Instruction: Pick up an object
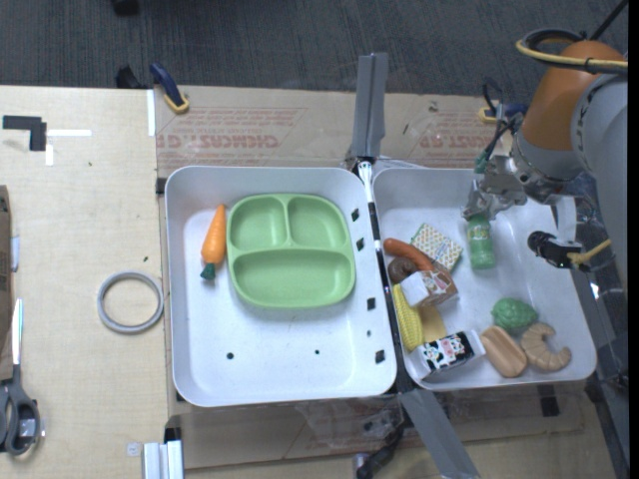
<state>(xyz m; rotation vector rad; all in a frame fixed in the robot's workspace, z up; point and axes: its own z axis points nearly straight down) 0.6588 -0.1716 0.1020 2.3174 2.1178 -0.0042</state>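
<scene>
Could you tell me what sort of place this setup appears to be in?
Probably a robotics lab bench: two white bins of toy food, a grey-and-orange arm, and cardboard taped over a wooden top.

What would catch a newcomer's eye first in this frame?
Probably the green divided plate in the left bin, with a toy carrot lying beside it. Next comes the clutter of toy food in the right bin, where the gripper sits right above a green bottle. The arm's orange band at upper right also stands out.
</scene>
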